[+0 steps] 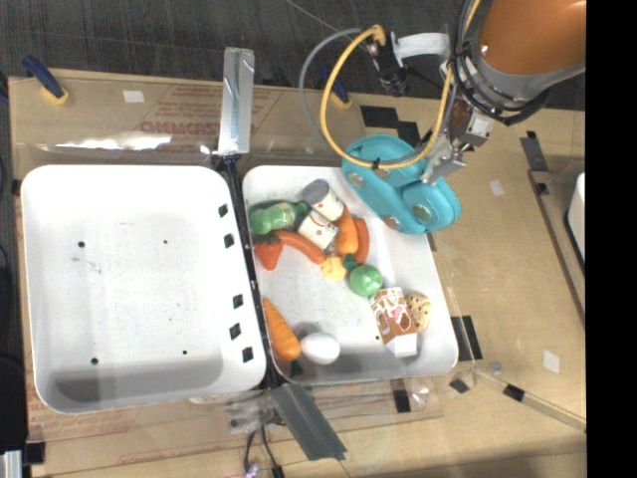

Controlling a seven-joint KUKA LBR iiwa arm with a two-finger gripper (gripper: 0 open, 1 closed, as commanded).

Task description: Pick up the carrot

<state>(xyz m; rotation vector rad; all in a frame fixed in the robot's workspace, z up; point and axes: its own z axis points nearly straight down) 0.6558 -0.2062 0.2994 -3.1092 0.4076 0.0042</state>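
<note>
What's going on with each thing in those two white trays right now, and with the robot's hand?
carrot: lying by the right bin's left wall, untouched
white egg: resting beside the carrot's thick end
small carton: lying on its side near the front right corner
can: tipped over among the toy vegetables
gripper: over the right bin's back right corner, holding nothing
left bin: level on the bench

The brown cardboard-covered bench carries two shallow white plastic bins, left and right, touching.
</note>
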